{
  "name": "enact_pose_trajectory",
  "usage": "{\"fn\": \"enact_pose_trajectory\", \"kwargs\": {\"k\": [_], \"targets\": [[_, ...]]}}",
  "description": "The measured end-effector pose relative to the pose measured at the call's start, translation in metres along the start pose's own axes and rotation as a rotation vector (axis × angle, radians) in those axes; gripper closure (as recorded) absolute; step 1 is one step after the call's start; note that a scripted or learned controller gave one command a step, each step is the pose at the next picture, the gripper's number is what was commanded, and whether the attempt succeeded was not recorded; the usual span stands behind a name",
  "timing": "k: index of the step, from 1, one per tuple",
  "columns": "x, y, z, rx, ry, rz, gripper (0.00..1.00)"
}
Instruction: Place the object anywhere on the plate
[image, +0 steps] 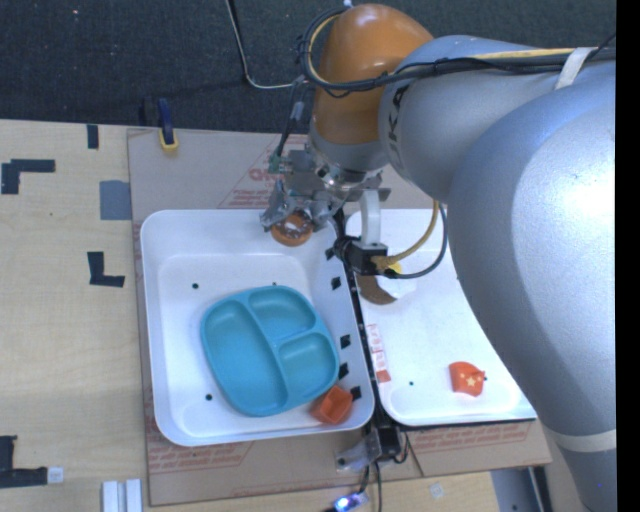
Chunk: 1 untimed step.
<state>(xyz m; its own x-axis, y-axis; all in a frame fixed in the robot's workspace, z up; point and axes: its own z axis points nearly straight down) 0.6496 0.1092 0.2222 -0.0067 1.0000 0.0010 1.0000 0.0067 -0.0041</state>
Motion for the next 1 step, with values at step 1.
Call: {"fn": "enact_pose_trajectory", "kwargs": {"k": [1], "targets": [[0.0520, -0.0006, 0.0103, -0.001, 0.000, 0.000, 1.00]]}}
